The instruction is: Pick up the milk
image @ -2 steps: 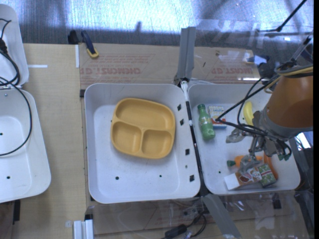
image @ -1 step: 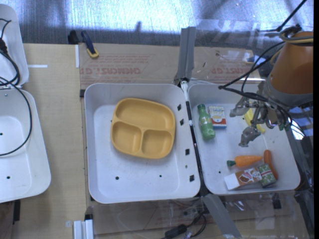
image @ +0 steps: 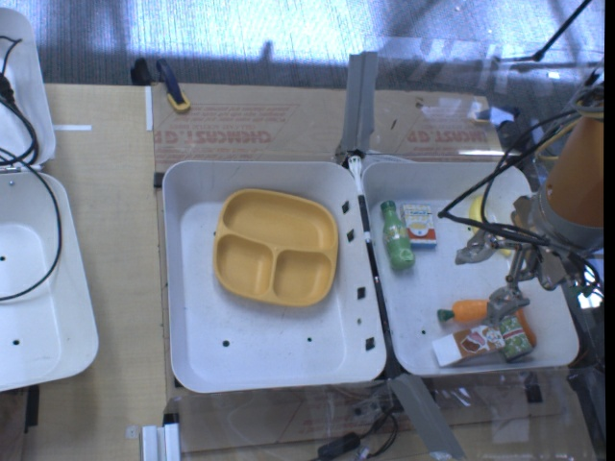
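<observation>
Two shallow white plastic bins sit side by side on a pale wooden bench. The left bin [image: 192, 353] holds a mustard-yellow moulded plastic plate [image: 277, 247] with three rounded compartments, one large at the far side and two smaller at the near side; it lies flat towards the bin's far half, its matte surface smooth.

The right bin [image: 423, 344] holds the smaller items. At its far left lies a green plastic bottle [image: 396, 235] with a lighter green body, on its side and running far to near. Just beside it on the right is a small flat box [image: 419, 225] with a white, blue and red printed face. Near the bin's front lies an orange carrot-shaped toy [image: 465, 309] with a green tip, pointing left.

The milk, a rectangular carton [image: 479, 341] with a brown, white and green printed wrapper and a white left end, lies on its side along the near edge of the right bin, just nearer than the carrot toy.

The grey metal gripper [image: 506, 301] hangs over the right bin, directly above the carrot's right end and the carton's far edge. Whether its claw is open or closed cannot be told from this angle. The orange band [image: 581, 176] of the arm shows at the right.
</observation>
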Available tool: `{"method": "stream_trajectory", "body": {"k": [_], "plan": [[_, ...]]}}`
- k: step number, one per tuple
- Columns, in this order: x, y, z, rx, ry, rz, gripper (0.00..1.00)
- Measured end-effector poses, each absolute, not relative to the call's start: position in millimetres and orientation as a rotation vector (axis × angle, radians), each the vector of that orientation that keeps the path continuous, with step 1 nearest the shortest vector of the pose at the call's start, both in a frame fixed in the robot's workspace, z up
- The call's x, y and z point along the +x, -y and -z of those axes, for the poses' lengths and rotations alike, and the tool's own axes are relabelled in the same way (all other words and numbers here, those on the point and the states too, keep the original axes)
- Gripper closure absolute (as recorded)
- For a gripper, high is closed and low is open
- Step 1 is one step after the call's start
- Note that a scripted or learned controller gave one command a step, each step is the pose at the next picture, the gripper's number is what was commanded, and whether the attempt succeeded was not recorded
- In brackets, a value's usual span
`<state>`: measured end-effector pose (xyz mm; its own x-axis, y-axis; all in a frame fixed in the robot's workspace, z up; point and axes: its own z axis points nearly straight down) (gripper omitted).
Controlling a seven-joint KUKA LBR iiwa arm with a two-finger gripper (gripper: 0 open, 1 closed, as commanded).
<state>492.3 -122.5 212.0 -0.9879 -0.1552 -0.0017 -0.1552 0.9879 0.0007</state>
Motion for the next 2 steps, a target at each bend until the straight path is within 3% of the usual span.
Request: {"method": "stream_trajectory", "body": {"k": [1,2], "plan": [[492.4,153.5,-314.8,-0.76,-3.043,0.001,0.0],[493.9,115.1,-116.2,-0.953,-2.984,0.002,0.0]]}}
